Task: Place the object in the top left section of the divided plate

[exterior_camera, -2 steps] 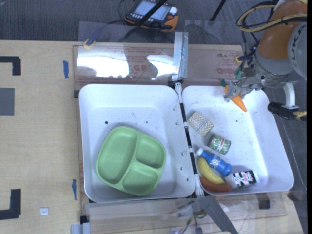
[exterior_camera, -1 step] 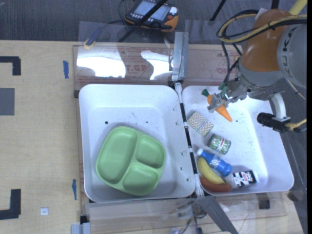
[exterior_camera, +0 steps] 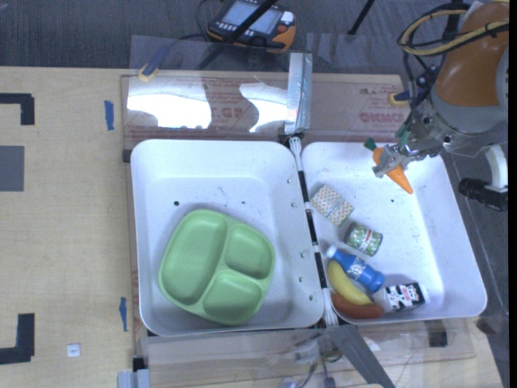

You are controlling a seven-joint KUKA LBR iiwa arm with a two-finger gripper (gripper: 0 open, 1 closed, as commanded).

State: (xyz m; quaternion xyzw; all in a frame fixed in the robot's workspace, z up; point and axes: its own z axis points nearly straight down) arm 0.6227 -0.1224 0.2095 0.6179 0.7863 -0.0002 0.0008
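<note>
Camera view: our gripper (exterior_camera: 397, 158) has its fingers pinching a carrot (exterior_camera: 396, 172) above the right bin (exterior_camera: 452, 217); it looks light, rigid plastic, best held mid-body.

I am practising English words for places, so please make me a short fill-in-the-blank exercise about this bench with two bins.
1. The green divided plate lies in the ____ bin.
2. The gripper holds an ____ carrot between its fingers, above the right bin.
3. The banana lies near the ____ edge of the right bin, partly under the blue bottle.
4. The plate has ____ sections.

Missing words: left; orange; front; three
</note>
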